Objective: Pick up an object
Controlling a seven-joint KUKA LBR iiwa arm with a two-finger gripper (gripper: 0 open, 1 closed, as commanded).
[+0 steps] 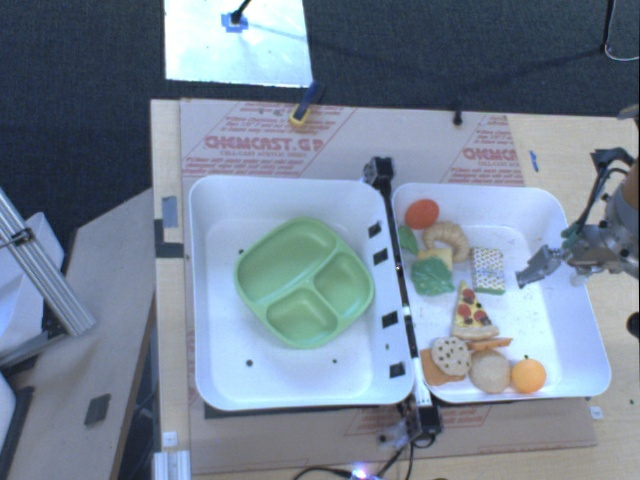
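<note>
Two white bins (300, 196) on a wooden bench (110, 268) (dark carpet (80, 68) behind); gripper (545, 264) state unclear.

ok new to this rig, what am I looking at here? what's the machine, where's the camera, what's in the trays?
One fixed camera looks down at a slant on a bench with two shallow white bins. The left bin holds a green divided plate. The right bin holds toy food: a pizza slice, a small orange, a red tomato, cookies, a green leaf and a few more pieces. The machine is a robot arm reaching in from the right; its claw hangs over the right bin's right side, apart from the food. Nothing can be seen between its fingers, so it holds nothing yet.
</note>
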